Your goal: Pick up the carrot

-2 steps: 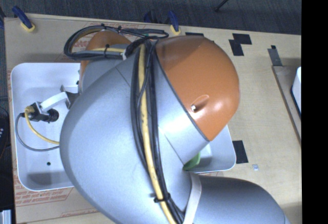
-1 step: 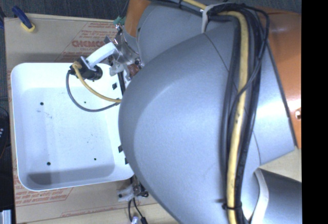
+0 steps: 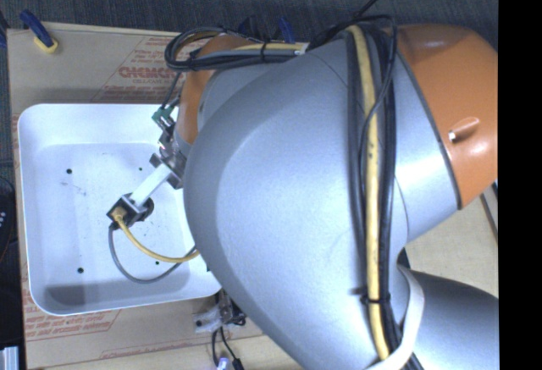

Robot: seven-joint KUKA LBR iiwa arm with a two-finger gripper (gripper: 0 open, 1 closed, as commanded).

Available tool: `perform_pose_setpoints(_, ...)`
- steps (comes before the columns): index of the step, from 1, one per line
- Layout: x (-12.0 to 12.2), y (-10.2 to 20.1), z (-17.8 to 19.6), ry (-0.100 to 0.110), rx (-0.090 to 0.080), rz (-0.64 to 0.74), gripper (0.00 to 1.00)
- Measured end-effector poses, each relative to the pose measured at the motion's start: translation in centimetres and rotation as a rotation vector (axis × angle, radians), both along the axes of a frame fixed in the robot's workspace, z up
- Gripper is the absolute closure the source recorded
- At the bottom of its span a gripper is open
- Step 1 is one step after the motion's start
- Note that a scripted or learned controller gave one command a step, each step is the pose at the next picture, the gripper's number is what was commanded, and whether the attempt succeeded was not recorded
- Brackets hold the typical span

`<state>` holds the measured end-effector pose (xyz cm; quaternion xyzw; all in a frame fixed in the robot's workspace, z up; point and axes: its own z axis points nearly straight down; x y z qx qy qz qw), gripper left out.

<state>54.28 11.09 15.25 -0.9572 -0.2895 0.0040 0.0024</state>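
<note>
Looming grey arm (image 3: 322, 190) over white bin (image 3: 59, 216)

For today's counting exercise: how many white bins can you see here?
1. The white bin lies at the view's left; the grey arm covers the right, so another may be hidden.

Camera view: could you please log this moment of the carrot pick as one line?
arm: stretched in from right, above white bin | bench: far edge visible | carrot grasp: unconfirmed
</note>
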Motion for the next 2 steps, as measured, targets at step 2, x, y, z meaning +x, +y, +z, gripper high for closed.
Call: perform_pose_setpoints(2,-5.5,-2.7,9.6,-0.005,-0.003,-0.382,0.00)
